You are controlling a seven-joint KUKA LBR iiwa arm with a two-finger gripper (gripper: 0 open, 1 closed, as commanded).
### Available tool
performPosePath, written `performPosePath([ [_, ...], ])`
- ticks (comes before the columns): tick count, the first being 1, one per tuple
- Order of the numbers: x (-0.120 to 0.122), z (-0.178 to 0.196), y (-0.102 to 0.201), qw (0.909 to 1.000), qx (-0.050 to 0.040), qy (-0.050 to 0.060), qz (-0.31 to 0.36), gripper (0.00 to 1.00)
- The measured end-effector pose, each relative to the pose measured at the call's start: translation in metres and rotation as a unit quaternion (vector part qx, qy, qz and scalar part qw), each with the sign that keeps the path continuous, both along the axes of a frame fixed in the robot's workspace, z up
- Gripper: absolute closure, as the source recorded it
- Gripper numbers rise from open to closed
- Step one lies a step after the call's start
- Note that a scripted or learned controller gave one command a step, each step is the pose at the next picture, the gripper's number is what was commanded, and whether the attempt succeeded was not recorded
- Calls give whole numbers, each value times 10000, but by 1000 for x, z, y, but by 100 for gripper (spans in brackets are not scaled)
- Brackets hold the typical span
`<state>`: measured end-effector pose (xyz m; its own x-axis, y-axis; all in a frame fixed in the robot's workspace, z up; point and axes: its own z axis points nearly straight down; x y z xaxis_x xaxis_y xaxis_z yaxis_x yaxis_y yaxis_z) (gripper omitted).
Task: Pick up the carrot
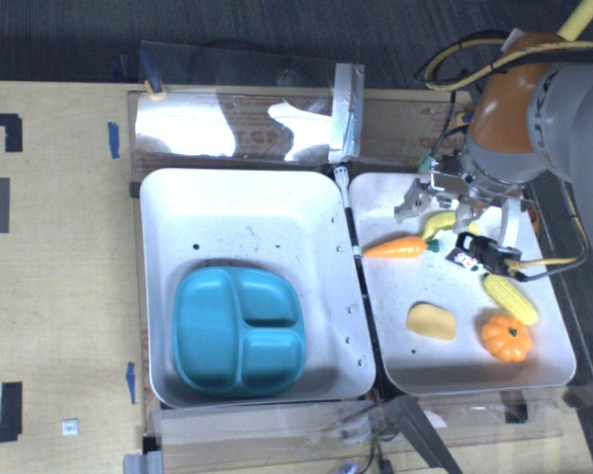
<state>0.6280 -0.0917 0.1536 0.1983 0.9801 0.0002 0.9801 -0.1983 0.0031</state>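
Orange against the white floor, the carrot (395, 249) lay at the left side of the right bin (549, 363), close to the wall it shares with the left bin (178, 196), thick end to the right. Your gripper (437, 208) hung over the far part of that bin, just above and right of the carrot, with nothing visibly between its parts; whether it was apart or together you could not tell from this slant. The arm (534, 117) reached in from the right, orange band above the wrist. A yellow piece (437, 224) sat under the gripper. No writing could be read.
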Motion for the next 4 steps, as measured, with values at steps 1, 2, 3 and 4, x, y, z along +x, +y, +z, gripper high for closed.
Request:
performPosePath([
  [1, -17, -45, 0, 9991, -7, -23, 428, 0],
  [2, -47, -67, -1, 9996, 12, 1, -297, 0],
  [3, -46, -55, -2, 9995, 5, -23, -307, 100],
  [4, -6, 34, 12, 9837, -13, -21, 1798, 100],
])
